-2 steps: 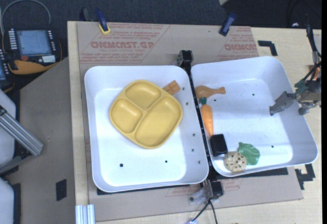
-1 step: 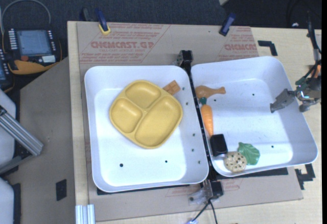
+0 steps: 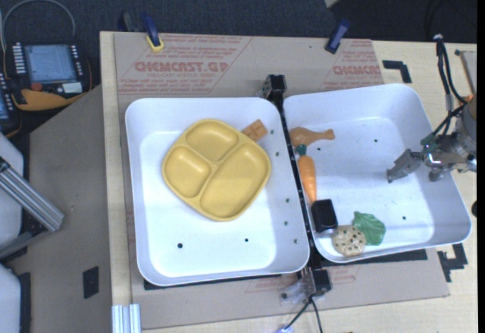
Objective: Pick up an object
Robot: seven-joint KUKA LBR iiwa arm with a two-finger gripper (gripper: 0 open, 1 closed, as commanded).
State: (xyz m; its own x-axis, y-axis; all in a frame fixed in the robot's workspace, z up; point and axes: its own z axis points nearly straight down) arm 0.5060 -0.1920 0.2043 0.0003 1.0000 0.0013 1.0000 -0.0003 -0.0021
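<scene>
Leftward, yellow plate (image 3: 217,169) — left bin (image 3: 151,233).

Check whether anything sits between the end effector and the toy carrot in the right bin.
Nothing visible does. The end effector is over the right bin's right side, and bare white floor runs from it to the toy carrot by the left wall.

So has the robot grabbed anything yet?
Not yet. Nothing looks picked up: the carrot, chicken drumstick, cookie, green leaf and black block all lie in the right bin. The hand sits over the bin's right side, holding nothing. The whole grab is left.
</scene>
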